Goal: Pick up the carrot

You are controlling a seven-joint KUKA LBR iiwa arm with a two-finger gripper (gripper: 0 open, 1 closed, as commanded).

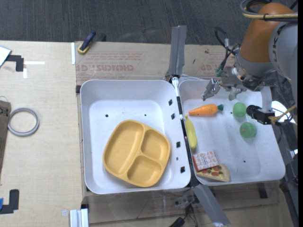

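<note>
The carrot (203, 110) lies on its side in the right bin (265, 167), near that bin's far left corner, its orange tip pointing toward the divider and its green stub toward the bin's middle. The gripper (220, 90) hangs just beyond the carrot, over the far edge of the right bin; its two fingers (209, 88) stand spread apart with nothing between them, and they do not touch the carrot. Just beside the carrot's stub end sits a green ball (239, 109), and a second green ball (247, 129) rests a little nearer the camera from it. A banana (191, 132) lies along the divider, just in front of the carrot's tip. Further toward the camera from the carrot, in the bin's near left corner, are a red and white packet (205, 160) and a pizza slice (217, 173), touching each other. Across the divider from the carrot, the left bin (94, 98) holds a yellow three-part plate (137, 152).
</note>
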